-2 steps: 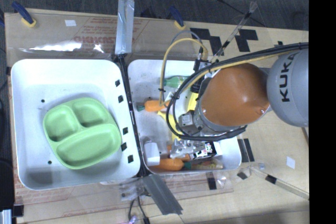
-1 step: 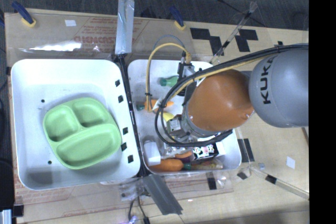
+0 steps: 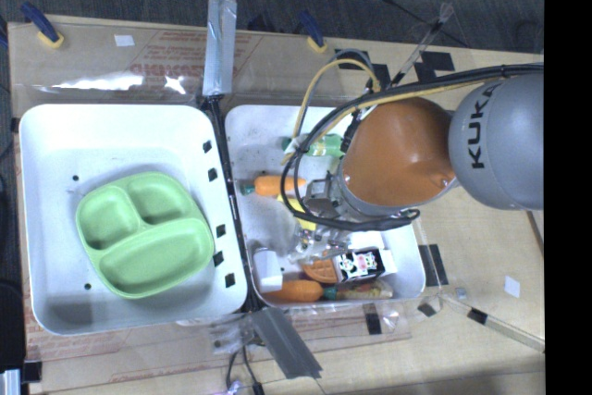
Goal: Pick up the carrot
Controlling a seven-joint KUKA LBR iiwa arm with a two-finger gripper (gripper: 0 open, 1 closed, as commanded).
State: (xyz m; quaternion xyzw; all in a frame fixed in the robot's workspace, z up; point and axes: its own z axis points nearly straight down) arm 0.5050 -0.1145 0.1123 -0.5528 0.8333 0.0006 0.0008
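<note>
Carrot [image 3: 274, 187], seemingly, in right bin [image 3: 242, 136]

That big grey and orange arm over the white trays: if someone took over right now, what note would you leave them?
Gripper: hidden beneath the arm's orange band; whether open or shut cannot be told.
Things: an orange carrot-like piece lies at the near edge of the right white bin; another orange piece sits left of the arm. The green divided plate rests in the left white bin.
Done: no carrot seen lifted.
Left: grasp and raise the carrot.
</note>
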